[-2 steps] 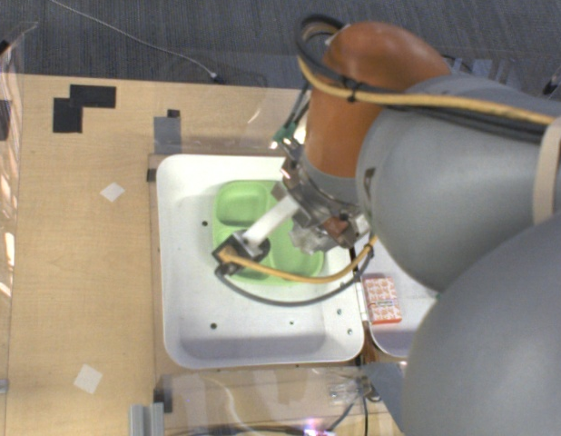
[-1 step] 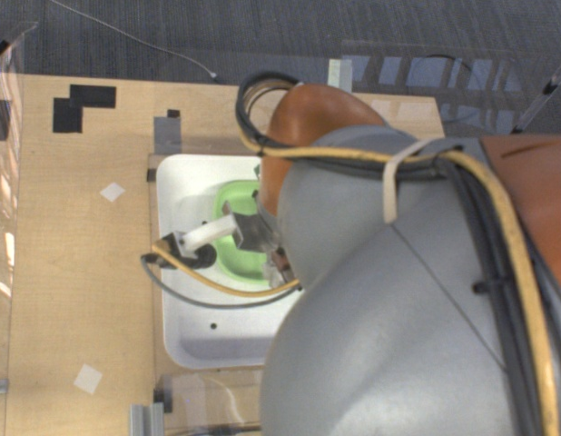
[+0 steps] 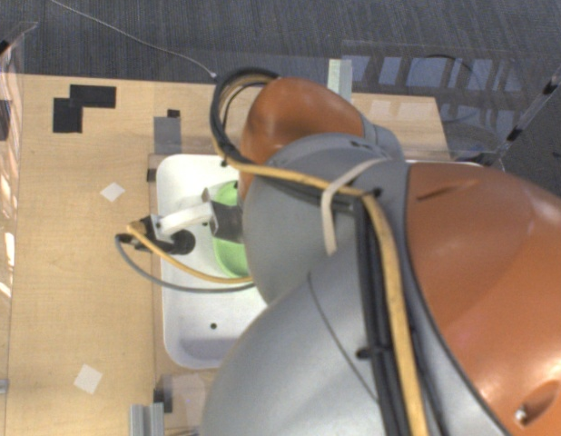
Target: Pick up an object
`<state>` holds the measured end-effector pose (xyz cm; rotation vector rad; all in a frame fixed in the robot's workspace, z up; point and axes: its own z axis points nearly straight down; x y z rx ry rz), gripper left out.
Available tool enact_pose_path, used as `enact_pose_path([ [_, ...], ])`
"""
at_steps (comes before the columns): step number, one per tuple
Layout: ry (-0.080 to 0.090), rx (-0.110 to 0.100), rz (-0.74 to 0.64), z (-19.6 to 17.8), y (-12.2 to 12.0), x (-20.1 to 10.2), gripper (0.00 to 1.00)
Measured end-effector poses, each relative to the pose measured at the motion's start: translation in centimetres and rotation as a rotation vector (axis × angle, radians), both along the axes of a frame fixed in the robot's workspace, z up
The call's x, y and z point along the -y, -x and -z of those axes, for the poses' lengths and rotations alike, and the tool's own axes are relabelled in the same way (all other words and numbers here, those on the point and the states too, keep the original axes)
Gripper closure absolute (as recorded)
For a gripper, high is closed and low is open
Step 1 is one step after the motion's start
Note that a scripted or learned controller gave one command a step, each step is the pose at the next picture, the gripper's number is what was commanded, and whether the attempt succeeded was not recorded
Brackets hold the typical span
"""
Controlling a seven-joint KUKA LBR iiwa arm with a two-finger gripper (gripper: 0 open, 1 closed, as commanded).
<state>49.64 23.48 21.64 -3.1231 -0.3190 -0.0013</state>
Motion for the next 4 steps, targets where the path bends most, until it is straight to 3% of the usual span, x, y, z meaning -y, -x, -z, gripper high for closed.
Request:
enact_pose_path([
  [1, 0.002, 0.002, -0.379, -4.0, 0.9, 0.0, 1.00],
  [2, 0.002, -0.002, -0.181, 0.8, 1.0, 0.4, 1.00],
  [3, -0.004, 0.007, -0.009, -15.3, 0.9, 0.0, 1.00],
  [4, 0.005, -0.003, -0.296, -6.7, 1.0, 0.0, 1.00],
])
